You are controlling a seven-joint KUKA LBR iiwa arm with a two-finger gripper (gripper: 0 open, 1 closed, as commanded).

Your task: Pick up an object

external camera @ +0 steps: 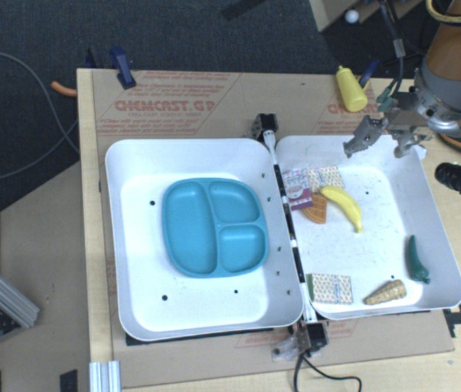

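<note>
Still early, by the look of it: hovering with fingers spread wide and nothing between them, gripper (pixel 387 134) above the far rim of the right bin (pixel 434 211), banana (pixel 343 206) well below it toward mid-bin, needing a descent onto it next.

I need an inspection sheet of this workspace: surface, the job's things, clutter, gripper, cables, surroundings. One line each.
Surface: bench bears left bin and right bin, side by side.
Job's things: right bin has banana, waffle piece, two packets, cone, green object. Left bin has blue divided tray.
Clutter: yellow bottle on bench behind the bins.
Gripper: gripper above right bin's far edge, holding nothing; fingers spread.
Cables: black cable on floor at left.
Surroundings: dark carpet.
</note>
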